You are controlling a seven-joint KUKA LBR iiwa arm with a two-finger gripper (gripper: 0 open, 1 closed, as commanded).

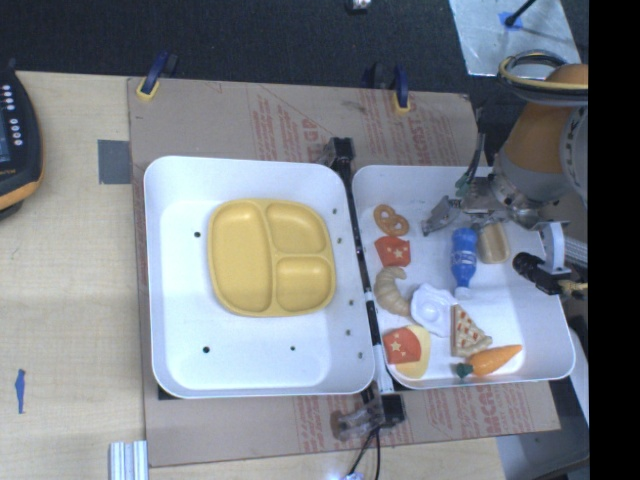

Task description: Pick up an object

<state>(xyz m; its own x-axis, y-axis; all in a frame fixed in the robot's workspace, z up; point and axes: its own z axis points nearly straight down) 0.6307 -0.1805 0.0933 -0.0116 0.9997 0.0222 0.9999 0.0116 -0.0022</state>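
Note:
My gripper (474, 218) hangs over the back of the right bin (540, 368), open, its fingers spread to left and right with nothing held between them. Just below it lies a blue bottle (463, 256), its top close under the fingers. A tan bread piece (491, 243) rests right beside the bottle. Further toy food lies in the same bin: a pretzel (391, 220), a red piece (392, 251), a croissant (391, 290), a white cup (432, 305), a pizza slice (464, 330), a carrot (492, 360) and a red-and-yellow piece (407, 348).
The left bin (175, 358) holds a yellow divided plate (271, 257). A black clip (342, 151) sits at the bins' shared back edge. My arm comes in from the right over the right bin's far corner. A black handset (15, 133) lies at the bench's left edge.

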